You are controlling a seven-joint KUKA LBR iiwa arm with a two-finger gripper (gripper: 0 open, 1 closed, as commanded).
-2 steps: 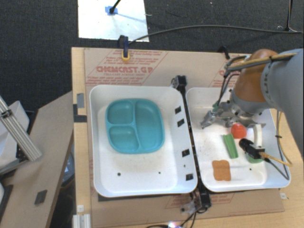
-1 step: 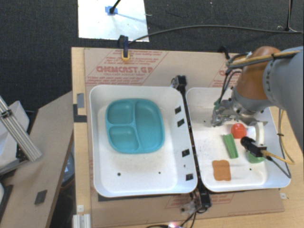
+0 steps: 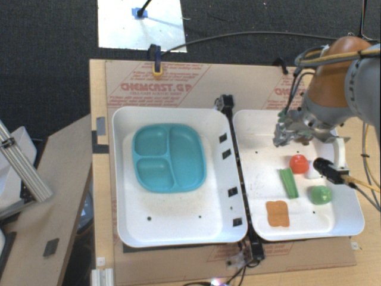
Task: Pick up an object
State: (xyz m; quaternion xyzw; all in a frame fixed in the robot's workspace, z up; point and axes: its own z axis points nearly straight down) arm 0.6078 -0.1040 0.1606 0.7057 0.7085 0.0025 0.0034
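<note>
Four small objects lie in the right bin (image 3: 262, 159): a red-orange round piece (image 3: 299, 163), a green stick (image 3: 289, 183), a green lump (image 3: 321, 195) and an orange flat piece (image 3: 277, 213). My gripper (image 3: 284, 137) hangs over the upper part of this bin, up and to the left of the red-orange piece, with nothing seen in it. The arm's grey and orange wrist covers the bin's upper right corner.
The left bin (image 3: 125, 207) holds a teal divided plate (image 3: 168, 158). A black clip strip (image 3: 233, 171) runs along the seam between the bins. A cable crosses above the bench, and a white sheet (image 3: 140, 16) lies behind it.
</note>
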